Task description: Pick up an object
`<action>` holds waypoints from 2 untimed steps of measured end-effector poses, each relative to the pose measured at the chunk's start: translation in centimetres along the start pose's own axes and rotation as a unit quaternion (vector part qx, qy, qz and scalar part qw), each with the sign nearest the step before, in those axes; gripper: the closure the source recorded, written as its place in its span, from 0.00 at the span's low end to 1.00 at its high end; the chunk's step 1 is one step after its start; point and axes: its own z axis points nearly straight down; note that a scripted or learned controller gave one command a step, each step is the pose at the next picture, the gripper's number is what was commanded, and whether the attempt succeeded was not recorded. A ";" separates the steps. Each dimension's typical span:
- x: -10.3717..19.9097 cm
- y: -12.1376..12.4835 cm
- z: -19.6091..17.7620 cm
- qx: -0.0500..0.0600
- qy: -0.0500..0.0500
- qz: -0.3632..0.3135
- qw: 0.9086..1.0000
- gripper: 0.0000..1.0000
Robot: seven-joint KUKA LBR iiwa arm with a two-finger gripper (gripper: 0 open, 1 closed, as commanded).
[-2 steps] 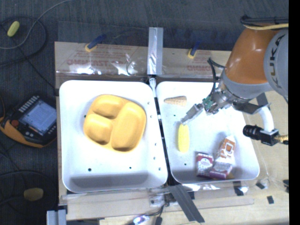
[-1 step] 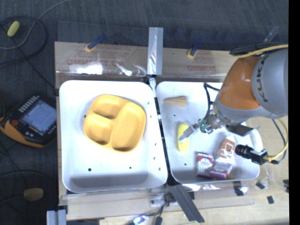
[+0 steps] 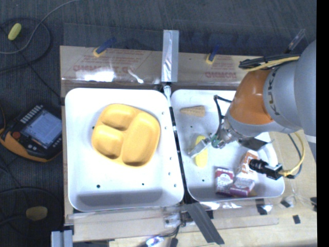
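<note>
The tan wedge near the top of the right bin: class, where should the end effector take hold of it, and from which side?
Probably across the tan wedge at its wider right end, coming straight down from above. It lies flat and alone near the right bin back wall, with bare floor on both long sides for the fingers.

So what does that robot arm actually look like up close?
The arm is a thick, rounded grey tube with a glossy orange band above the wrist. A thin black cable loops beside it, and a yellow cable hangs below. The gripper is small, metallic and dark.
</note>
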 end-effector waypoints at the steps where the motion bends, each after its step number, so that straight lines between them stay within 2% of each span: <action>1: 0.0 0.2 -1.1 -0.002 0.000 0.000 1.000 1.00; 2: 2.4 6.9 -9.3 0.006 0.002 0.067 0.998 1.00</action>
